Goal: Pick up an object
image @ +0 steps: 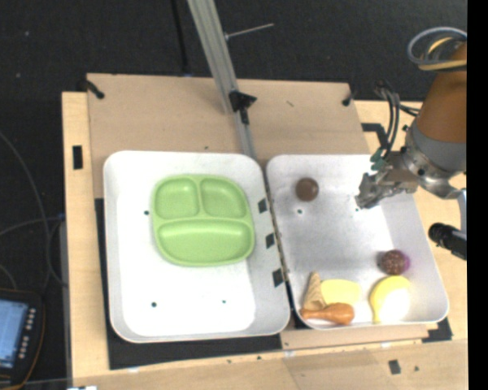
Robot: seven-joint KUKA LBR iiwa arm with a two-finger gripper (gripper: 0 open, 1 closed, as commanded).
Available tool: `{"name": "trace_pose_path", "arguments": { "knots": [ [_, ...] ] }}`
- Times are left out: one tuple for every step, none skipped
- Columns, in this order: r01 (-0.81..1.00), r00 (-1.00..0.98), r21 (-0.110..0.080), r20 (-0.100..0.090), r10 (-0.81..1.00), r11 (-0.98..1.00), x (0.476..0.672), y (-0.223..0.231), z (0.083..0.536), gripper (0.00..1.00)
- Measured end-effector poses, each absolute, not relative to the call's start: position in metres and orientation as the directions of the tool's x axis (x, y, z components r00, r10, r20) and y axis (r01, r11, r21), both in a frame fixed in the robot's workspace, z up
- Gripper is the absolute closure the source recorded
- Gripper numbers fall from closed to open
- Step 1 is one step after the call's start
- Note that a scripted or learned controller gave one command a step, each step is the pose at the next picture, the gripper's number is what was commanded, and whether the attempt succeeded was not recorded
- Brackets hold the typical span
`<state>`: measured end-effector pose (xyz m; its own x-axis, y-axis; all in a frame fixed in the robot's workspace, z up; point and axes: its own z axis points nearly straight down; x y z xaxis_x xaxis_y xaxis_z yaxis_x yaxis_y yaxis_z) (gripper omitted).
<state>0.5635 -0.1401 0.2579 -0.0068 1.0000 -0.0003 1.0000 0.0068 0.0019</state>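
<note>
The right bin (pixel 342 226) holds a small brown ball (pixel 307 188) near its far left corner. A dark purple ball (pixel 394 261) lies toward its right side. Along the near edge sit a yellow round piece (pixel 390 297), a pale yellow flat piece (pixel 342 292), a tan wedge (pixel 314 288) and an orange piece (pixel 335 314). My gripper (pixel 371 195) hangs over the right bin's far right part, right of the brown ball and well above the purple ball in the picture. Nothing shows between its tips.
The left bin (pixel 130 299) carries a green divided plate (pixel 202 220) in its far half. A slanted metal pole (pixel 215 51) runs down to the gap between the bins. The wooden bench edge (pixel 77 218) borders the left.
</note>
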Motion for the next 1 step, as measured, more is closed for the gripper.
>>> {"name": "trace_pose_path", "arguments": {
  "knots": [
    [1.0, -0.006, 0.002, 0.001, 1.0, 0.006, 0.5709, -0.0953, 0.2555, 1.0]
  ]
}}
